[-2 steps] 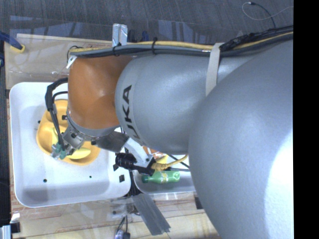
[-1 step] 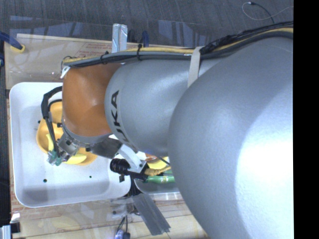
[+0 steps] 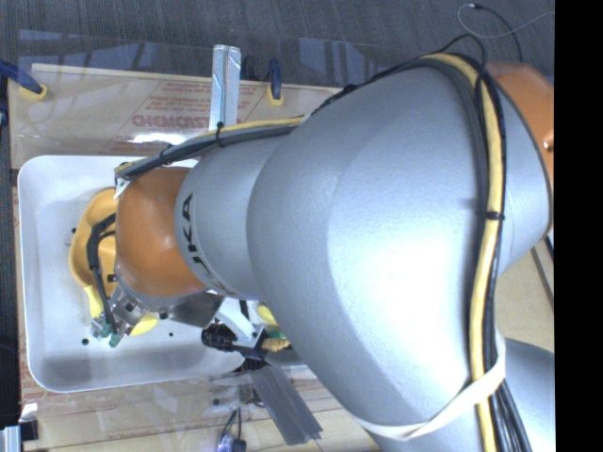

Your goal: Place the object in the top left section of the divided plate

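Brown-papered surface (image 3: 85,97) carries a white bin (image 3: 42,252). Inside it, a yellow divided plate (image 3: 85,243) lies mostly hidden beneath the grey arm (image 3: 377,243). Low over its near edge sit the jaws (image 3: 105,332); whether open or closed, I cannot tell.

One white bin (image 3: 42,281), one yellow plate (image 3: 87,243), one arm (image 3: 377,243).

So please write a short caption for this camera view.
Grey arm reaching over a white bin, its gripper low above a yellow plate.
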`<state>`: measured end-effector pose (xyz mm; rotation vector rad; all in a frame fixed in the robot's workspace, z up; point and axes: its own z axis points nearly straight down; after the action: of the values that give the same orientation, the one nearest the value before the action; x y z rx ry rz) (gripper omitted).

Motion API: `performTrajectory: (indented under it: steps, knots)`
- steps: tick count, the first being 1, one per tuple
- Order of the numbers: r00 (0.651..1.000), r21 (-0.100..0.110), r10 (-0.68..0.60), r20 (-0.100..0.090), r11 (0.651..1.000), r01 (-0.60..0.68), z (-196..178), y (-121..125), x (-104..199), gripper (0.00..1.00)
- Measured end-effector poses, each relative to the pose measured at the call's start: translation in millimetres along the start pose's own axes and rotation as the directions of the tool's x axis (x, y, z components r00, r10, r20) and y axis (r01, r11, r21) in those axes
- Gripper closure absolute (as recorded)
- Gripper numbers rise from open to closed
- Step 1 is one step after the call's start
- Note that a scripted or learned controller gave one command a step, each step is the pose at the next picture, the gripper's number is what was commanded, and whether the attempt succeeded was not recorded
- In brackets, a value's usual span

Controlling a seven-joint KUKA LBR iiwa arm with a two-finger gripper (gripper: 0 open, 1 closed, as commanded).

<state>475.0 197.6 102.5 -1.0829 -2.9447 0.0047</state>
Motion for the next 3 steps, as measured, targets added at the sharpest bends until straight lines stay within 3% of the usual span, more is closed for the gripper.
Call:
performTrajectory:
  steps: [1,2,3]
  knots:
    - [0.995,-0.003,0.101,0.001,0.995,-0.101,-58,-12,-15,1.00]
    - [0.995,-0.002,0.101,0.001,0.995,-0.101,-58,-13,-15,0.00]
    - [0.997,0.000,0.078,0.000,0.997,-0.078,-30,-3,-9,0.00]
